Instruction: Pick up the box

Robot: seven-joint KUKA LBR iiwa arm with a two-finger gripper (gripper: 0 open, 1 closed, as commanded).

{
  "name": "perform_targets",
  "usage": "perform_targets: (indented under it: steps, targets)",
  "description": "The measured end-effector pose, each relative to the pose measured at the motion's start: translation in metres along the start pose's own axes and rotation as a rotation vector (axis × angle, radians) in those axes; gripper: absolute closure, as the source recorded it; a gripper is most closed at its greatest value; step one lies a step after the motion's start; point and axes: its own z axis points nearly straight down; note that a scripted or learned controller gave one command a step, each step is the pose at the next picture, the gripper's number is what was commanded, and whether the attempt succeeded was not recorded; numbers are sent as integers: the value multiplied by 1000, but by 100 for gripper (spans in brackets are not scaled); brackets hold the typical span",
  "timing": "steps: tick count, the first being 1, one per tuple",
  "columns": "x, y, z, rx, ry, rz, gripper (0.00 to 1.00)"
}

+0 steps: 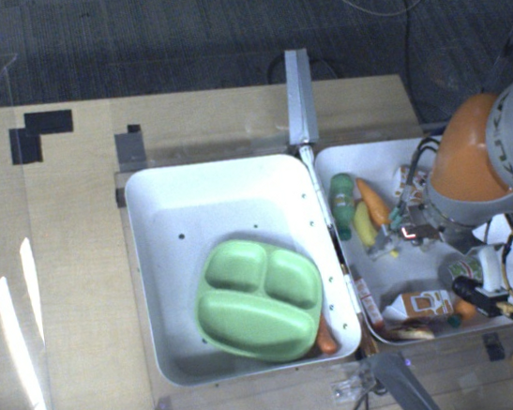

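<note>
The right bin (377,149) is crowded along its left wall and near edge, with bare white floor only in its middle and toward the far right corner — that is where the arm (491,157) comes in, its orange band hanging over the right rim. The gripper (409,225) sits low over the bin's middle, just right of the yellow item (364,225); whether its jaws are open or closed cannot be told, and nothing is seen between them. The box (422,303) lies flat against the near edge of the right bin, a little right of its near left corner — a small carton, orange and white with a dark printed panel, long side along the rim. A green bottle (342,199) and an orange carrot-like piece (372,200) lie by the left wall, a small round green-labelled thing (464,269) near the right wall. In the left bin (152,204) a green divided tray (259,299) fills the near right corner, leaving the far half open
</note>
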Motion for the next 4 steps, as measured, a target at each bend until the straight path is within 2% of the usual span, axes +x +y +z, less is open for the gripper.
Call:
perform_targets:
  steps: [1, 2, 3, 4]
  targets:
    - [11, -48, -1, -5, 1, 314, 0]
    - [2, 1, 0, -2, 0, 324, 0]
    - [17, -49, -1, -3, 1, 245, 0]
    - [-12, -50, -1, -2, 1, 246, 0]
